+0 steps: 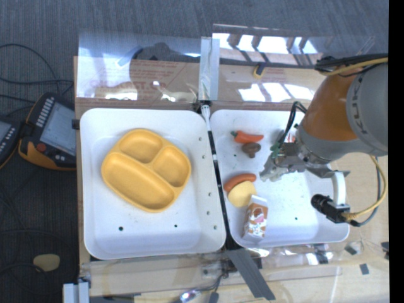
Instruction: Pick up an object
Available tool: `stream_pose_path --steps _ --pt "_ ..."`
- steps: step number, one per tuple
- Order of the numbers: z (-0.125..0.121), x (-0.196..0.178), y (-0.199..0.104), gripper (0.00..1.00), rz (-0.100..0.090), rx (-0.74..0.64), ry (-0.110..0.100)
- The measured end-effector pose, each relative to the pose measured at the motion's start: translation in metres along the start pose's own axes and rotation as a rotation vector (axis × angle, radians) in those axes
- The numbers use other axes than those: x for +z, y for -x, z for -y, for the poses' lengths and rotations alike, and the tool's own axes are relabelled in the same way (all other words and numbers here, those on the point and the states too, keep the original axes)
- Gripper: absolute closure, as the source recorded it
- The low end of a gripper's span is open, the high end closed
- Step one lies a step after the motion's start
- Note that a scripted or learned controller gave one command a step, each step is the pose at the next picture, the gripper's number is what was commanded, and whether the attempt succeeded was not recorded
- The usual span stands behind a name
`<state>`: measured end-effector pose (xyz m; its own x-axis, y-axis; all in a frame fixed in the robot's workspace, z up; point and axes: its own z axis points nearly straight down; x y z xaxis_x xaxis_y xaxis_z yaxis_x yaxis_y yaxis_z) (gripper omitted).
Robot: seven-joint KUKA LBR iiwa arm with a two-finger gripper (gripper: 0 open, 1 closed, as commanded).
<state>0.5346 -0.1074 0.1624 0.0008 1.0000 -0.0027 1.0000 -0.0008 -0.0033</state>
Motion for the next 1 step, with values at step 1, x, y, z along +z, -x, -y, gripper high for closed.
stream_pose_path --steps 1 --pt "-0.0001 0.0 -0.0005 0.0 -0.001 -0.001 0.0"
